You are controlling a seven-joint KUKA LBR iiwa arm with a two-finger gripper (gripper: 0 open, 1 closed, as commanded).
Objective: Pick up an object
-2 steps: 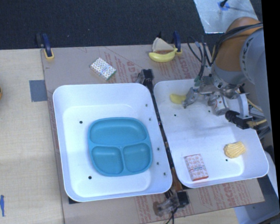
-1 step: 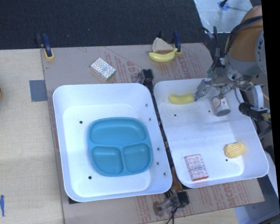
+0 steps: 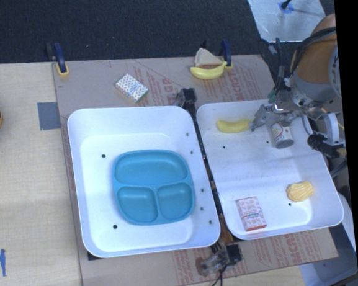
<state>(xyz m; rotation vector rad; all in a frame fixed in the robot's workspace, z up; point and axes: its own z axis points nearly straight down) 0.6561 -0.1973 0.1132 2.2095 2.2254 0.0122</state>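
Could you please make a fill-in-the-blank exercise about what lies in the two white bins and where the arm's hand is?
1. The blue divided plate lies in the ____ bin.
2. The yellow banana lies in the ____ bin.
3. The hand is above the right bin, close to the small ____.
4. The plate has ____ compartments.

Missing words: left; right; can; three
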